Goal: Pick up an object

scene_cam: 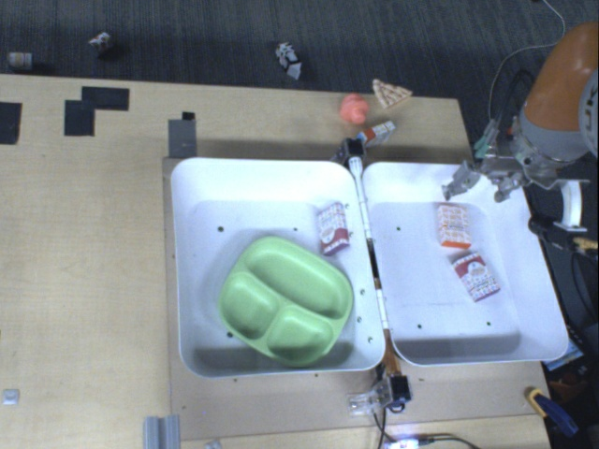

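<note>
The surface (84, 251) is pale wood-toned with a few black squares near its far-left edge. Both bins, left (197, 251) and right (533, 279), are white. The sectioned plate (285, 297) is light green. Three small packets (332, 227) (453, 224) (475, 275) are white with red and orange print. A ball (354, 108) is salmon pink. The arm (566, 73) is grey with an orange band.

The grey KUKA arm (562, 124) wears a broad, rounded orange band above its wrist. Below the band sits a pale grey metal wrist section, ending in a two-finger gripper (479, 184) with thin, dull silver prongs. Black cables loop beside the band.
</note>
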Controlling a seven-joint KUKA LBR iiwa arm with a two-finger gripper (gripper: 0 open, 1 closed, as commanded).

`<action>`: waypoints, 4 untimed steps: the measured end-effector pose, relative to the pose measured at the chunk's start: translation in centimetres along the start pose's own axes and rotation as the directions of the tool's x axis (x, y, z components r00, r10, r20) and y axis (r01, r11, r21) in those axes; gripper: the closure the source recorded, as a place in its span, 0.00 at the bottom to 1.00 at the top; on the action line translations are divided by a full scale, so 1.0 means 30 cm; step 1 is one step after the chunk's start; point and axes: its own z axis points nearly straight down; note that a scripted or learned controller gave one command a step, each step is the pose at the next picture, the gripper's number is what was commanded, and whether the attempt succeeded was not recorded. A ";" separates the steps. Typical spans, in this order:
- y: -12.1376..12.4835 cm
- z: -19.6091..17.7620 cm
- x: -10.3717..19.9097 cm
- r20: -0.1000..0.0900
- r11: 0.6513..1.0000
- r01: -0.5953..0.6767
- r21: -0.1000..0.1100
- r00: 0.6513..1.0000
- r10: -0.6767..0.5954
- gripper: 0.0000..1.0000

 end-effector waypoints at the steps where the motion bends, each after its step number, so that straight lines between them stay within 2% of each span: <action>1: 0.089 0.309 0.115 -0.001 1.000 0.002 0.001 1.000 -0.002 0.00; 2: -0.208 0.038 0.087 0.001 1.000 -0.002 -0.001 1.000 0.002 0.00; 3: -0.398 0.290 0.134 0.006 1.000 -0.001 -0.015 1.000 0.002 0.00; 4: -0.387 0.246 0.137 0.006 1.000 0.000 -0.024 1.000 0.000 1.00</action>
